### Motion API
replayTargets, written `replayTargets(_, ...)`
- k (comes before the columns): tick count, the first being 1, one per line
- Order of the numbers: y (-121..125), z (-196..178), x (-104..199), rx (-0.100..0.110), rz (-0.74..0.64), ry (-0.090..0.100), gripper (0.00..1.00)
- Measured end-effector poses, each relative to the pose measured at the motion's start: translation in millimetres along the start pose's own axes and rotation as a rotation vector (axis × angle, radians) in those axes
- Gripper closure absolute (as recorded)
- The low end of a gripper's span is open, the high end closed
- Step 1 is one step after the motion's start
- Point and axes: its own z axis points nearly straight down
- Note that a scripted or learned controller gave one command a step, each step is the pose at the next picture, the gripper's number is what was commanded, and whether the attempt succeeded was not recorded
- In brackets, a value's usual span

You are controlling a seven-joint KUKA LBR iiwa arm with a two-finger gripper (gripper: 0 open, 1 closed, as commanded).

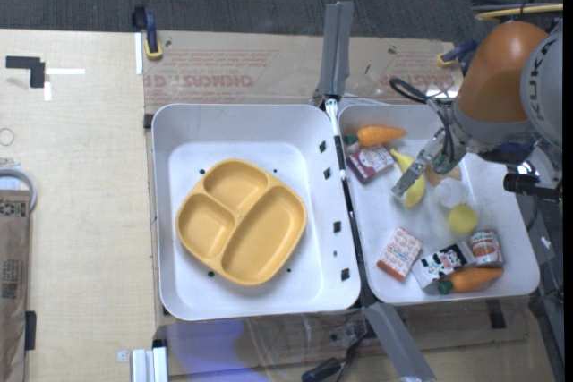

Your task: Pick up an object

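While my gripper [410, 184] hangs, spread impossible to tell, over one banana [407, 172]: light, stiff, smooth toy; grasp across its middle, carrot [380, 135] just beyond

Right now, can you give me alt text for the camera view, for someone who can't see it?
A grey and orange robot arm reaches in from the right, its gripper low over a yellow banana in the right bin, among carrots, a lemon, a can and small packets. The left bin holds a yellow divided plate.
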Motion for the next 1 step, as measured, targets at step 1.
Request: replayTargets(1, 0.1, -9.8, -1.2, -0.002, 0.004, -0.002, 1.00)
